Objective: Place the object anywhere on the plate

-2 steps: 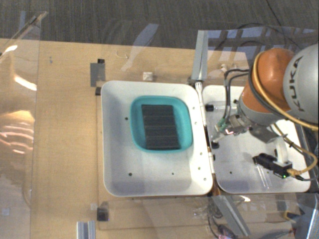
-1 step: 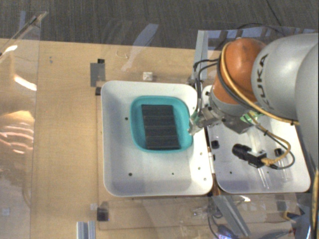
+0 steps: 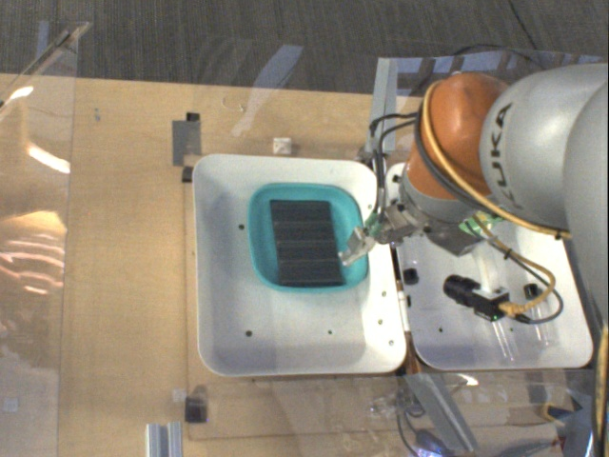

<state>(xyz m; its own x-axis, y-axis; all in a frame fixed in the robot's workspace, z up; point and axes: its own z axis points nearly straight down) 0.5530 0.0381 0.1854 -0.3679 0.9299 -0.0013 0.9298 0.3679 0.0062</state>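
Wooden table; left bin holds teal plate bearing dark ribbed object; end effector at plate's right rim, grip state unreadable.

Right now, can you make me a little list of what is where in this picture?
left bin: white, holds the plate
plate: teal, rounded corners, near the bin's middle
block: dark, ridged, lying flat on the plate
right bin: white, right next to the left bin
arm: grey with an orange band, reaching in from the right, its tip at the plate's right rim
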